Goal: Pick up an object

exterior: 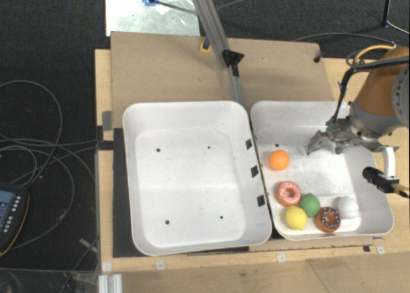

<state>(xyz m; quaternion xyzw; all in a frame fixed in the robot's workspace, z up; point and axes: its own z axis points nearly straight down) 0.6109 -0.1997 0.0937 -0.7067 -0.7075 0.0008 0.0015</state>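
While my arm (pixel 382 96) reaches in over the right bin (pixel 282 122), my gripper (pixel 325 143) hangs above the bare floor of this bin with its two fingers spread apart, and nothing is between them. I take the orange ball (pixel 278 159) as landmark. My gripper is near it, to the right and a little farther back, not touching it. In front of the ball lies the pink donut (pixel 288 192). Just beside the donut, further from the ball, sits the green ball (pixel 310 204), and the yellow lemon (pixel 296 218) lies in front of these two. The brown donut (pixel 329 219) and the white ball (pixel 348 207) are farther right, near the front corner of the bin. The left bin (pixel 134 118) stands beside, on the desk (pixel 166 61).
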